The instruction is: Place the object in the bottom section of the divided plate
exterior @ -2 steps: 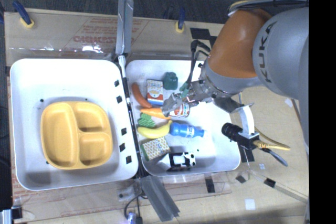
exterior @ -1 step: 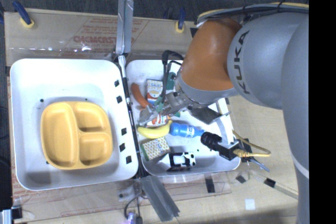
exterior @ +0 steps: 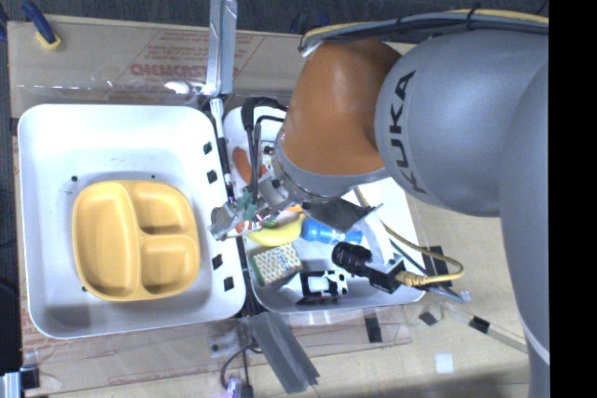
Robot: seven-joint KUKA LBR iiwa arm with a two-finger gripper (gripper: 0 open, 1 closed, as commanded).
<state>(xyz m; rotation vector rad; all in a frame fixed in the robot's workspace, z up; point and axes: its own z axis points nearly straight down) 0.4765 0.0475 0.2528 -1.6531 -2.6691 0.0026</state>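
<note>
The claw (exterior: 244,212) is down at the left rim of the right-hand shallow white bin (exterior: 396,200), above a clutter that includes a yellow banana-shaped toy (exterior: 276,233); whether it is spread or pinching anything I cannot tell. The yellow divided plastic plate (exterior: 136,238) sits in the left white bin (exterior: 56,144), directly left of the claw, so the carry should run leftward over the rims between the two bins.

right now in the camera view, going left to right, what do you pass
blue clip at the bench's left edge → yellow divided plate in the left white bin → yellow banana-shaped toy in the right white bin → blue cylinder → grey KUKA arm
</note>
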